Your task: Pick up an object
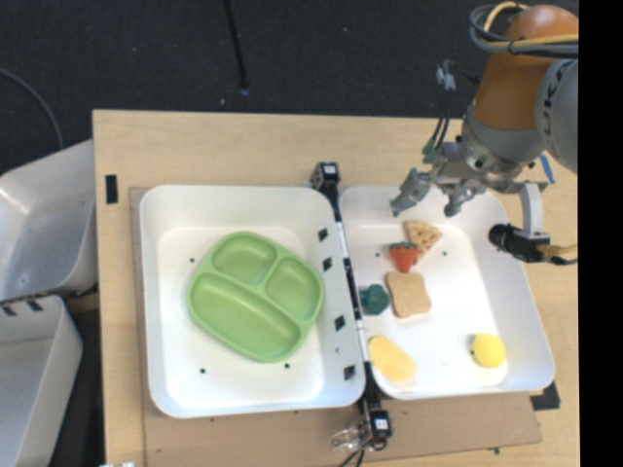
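Up at the far end of the right bin (506, 290), a pizza slice (421, 233), pale triangle, flat on the white floor; just in front of it and nearly touching, a red strawberry-like piece (404, 256) with a green top; next toward the camera from the strawberry, a tan slice of toast (408, 295), lying flat; just left of the toast, hard by the bin's left wall, a dark teal lump (374, 300), too small to name; nearer the camera still, a pale yellow rounded piece (391, 359) in the near-left corner; well right of that, a bright yellow lemon-like ball (489, 350), on its own.

Above the pizza slice, hanging over the bin's far rim: the gripper (432, 197), two grey fingers splayed apart, gap between them plain to see, nothing caught in it; not touching the pizza slice, clear of every piece.

Behind the gripper, the grey arm (560, 95) with its orange band (511, 76), reaching in from the right.

Left of the right bin, across the central divider, the left bin (156, 377); inside it, a green divided plate (255, 295), three compartments, sitting slightly askew, roughly central.

Under both bins, the wooden bench (214, 139).
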Tool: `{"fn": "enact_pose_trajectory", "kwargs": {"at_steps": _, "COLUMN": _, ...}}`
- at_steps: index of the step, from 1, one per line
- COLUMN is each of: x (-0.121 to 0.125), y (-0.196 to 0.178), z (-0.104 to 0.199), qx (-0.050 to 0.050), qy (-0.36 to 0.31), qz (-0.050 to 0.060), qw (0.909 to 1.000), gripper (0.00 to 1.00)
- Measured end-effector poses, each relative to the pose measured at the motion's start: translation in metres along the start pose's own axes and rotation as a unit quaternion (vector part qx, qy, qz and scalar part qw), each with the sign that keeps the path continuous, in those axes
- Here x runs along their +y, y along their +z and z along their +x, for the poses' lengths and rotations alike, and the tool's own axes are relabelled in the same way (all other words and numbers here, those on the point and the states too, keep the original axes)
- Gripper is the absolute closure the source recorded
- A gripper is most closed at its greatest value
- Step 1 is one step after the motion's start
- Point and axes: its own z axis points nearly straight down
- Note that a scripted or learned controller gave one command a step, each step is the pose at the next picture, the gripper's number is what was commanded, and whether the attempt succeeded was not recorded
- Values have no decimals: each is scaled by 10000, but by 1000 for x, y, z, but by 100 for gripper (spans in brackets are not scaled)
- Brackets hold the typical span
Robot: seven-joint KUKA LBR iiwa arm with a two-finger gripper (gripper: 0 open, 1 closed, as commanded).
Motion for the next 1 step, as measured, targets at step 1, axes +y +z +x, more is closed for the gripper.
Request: {"fn": "enact_pose_trajectory", "kwargs": {"at_steps": 1, "x": 2, "y": -8, "z": 0, "qx": -8, "qy": -14, "qz": -71, "qw": 10000, "gripper": 0}}
